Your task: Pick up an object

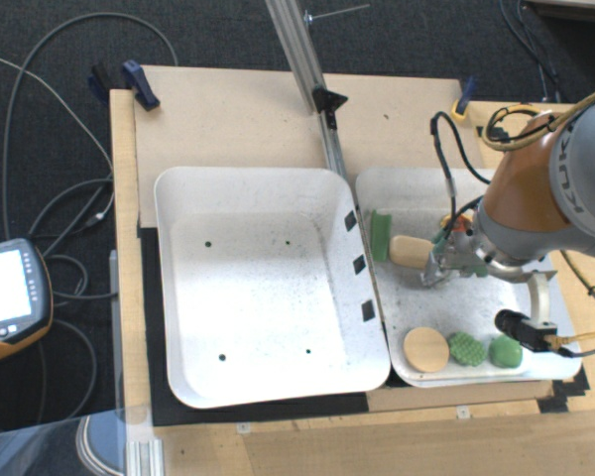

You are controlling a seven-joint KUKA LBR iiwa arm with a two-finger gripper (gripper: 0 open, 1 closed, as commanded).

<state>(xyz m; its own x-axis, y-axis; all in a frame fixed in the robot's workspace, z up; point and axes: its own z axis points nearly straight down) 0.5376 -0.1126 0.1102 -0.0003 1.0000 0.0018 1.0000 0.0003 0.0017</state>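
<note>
1. Over the right-hand bin [535,370], at about 3 o'clock in the camera view, my gripper [434,271] hangs low above the bin floor, with my grey arm and its orange band [521,181] reaching in from the right.

2. I cannot tell how wide my gripper stands; my wrist covers it from above. I see nothing held.

3. My likeliest target, I judge, is the tan wooden cylinder [410,252]. It lies just beside my gripper, toward 10 o'clock from it, perhaps touching; I cannot be sure.

4. Its long axis runs roughly 9 to 3 o'clock, pointing toward my wrist. A grasp would, I think, need my fingers set across it, along 12 to 6.

5. A flat green block [380,236] stands just past the cylinder at 9 o'clock, against the wall between the two bins. That leaves little room on that side; a push could jam the cylinder against it.

6. Toward 6 o'clock, along the near rim, sit a tan wooden disc [425,349], a bumpy green ball [466,349] and a smoother green piece [506,352], well apart from the cylinder.

7. Open floor lies toward 12 o'clock from the cylinder. The left-hand bin [178,191], at 9 o'clock, has a bare, speckled floor.
</note>
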